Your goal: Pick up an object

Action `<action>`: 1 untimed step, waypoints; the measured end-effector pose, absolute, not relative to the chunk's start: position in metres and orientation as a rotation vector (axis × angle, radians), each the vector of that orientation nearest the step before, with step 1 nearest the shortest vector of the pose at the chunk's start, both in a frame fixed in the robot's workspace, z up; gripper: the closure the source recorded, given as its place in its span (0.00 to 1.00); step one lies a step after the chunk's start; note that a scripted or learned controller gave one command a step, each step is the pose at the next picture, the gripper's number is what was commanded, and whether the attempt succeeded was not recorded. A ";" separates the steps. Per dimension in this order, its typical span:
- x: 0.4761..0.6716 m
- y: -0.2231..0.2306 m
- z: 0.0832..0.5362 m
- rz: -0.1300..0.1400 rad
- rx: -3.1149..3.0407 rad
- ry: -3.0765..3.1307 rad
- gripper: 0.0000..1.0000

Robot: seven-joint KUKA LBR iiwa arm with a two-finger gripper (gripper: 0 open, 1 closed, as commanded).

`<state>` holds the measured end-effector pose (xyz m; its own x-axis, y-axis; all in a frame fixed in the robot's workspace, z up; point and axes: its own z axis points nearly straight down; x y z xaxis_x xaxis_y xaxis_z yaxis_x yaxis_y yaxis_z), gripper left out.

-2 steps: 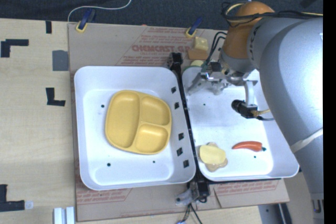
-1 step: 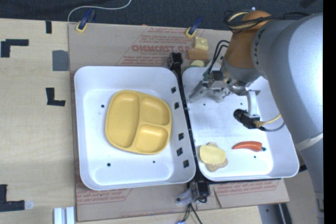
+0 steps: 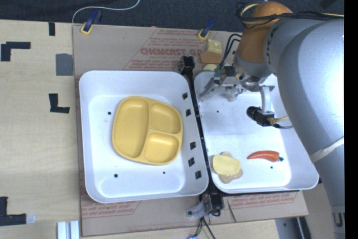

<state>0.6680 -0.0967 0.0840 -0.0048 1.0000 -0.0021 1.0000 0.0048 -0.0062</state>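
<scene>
The gripper point(image 3: 224, 87) hangs over the far end of the right bin point(image 3: 296, 176), close to the divider between the bins; whether it is parted or closed cannot be told. Nearer the camera than the gripper, at the bin's front, lie a red chili pepper point(image 3: 264, 156) and, left of it, a pale yellow food piece point(image 3: 226, 167). Left of the gripper, a yellow divided plate point(image 3: 147, 130) rests in the left bin point(image 3: 95, 98) on the tabletop point(image 3: 33, 137).

2 white bins point(image 3: 92, 137), 1 yellow tray point(image 3: 146, 130), 1 red pepper point(image 3: 263, 155), 1 pale-yellow obj point(image 3: 226, 166).
</scene>
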 end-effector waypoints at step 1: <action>0.622 -0.097 0.085 0.004 -2.221 -2.221 0.00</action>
